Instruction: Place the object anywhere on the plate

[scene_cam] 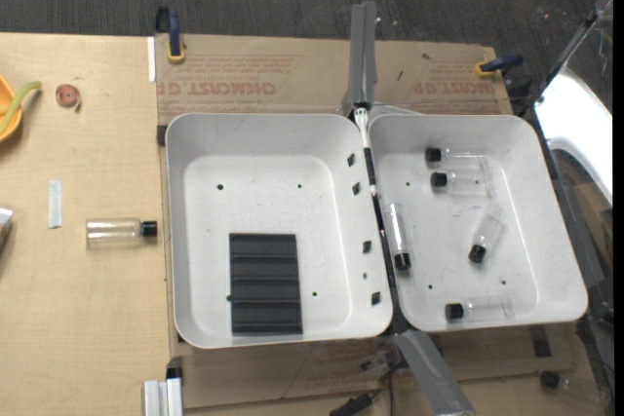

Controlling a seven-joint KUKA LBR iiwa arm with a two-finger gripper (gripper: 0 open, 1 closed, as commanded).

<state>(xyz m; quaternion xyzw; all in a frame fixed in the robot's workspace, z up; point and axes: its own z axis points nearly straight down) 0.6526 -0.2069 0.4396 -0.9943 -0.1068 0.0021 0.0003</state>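
You have a flat wooden bench (pixel 78 326) bearing two glossy, round-cornered white bins. In the left bin (pixel 195 141) the plate (pixel 264 284), a black ribbed rectangle, lies near the front wall. Five clear cylindrical vials (pixel 485 237) with black caps lie scattered in the right bin (pixel 546 239). You cannot tell the gripper's state.

A dark ribbed plate (pixel 264 284) lies near the left bin's (pixel 195 209) front edge. Five clear black-capped vials (pixel 485 237) lie scattered in the right bin (pixel 546 209). Another vial (pixel 119 230) lies on the table (pixel 78 326), just left of the bins.
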